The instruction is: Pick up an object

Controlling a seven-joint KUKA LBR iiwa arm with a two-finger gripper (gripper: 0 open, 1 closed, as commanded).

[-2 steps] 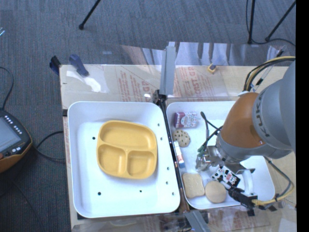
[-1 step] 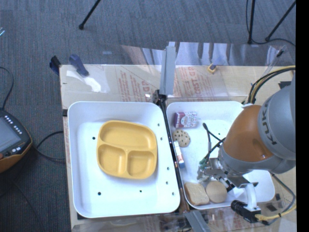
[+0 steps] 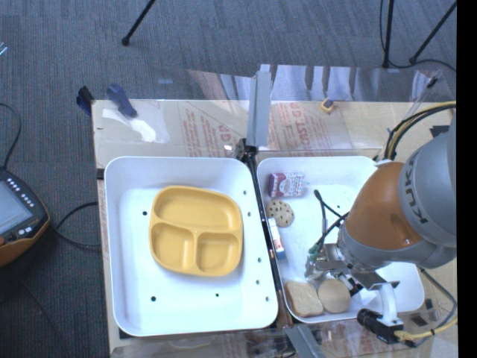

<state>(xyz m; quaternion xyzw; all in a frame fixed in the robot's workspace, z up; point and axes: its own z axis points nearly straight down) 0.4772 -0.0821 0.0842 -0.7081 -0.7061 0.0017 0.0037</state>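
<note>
Nearest, in the right bin (image 3: 387, 171), a bread slice (image 3: 303, 298) and a round cracker-like piece (image 3: 334, 296) lie touching at the front edge. The hand (image 3: 328, 265) hangs just above them, under the arm (image 3: 402, 207); whether it is spread or pressed together cannot be told, and nothing is visibly pinched.

Risk: the two pieces touch, so a descent could strike both or slide one against the bin wall.

Farther back lie a thin blue and red stick-like item (image 3: 276, 241), a cookie (image 3: 281, 213) and a small carton (image 3: 288, 184). The left bin (image 3: 127, 200) holds a yellow divided plate (image 3: 197, 230).

The arm hides much of the right bin's floor.
</note>
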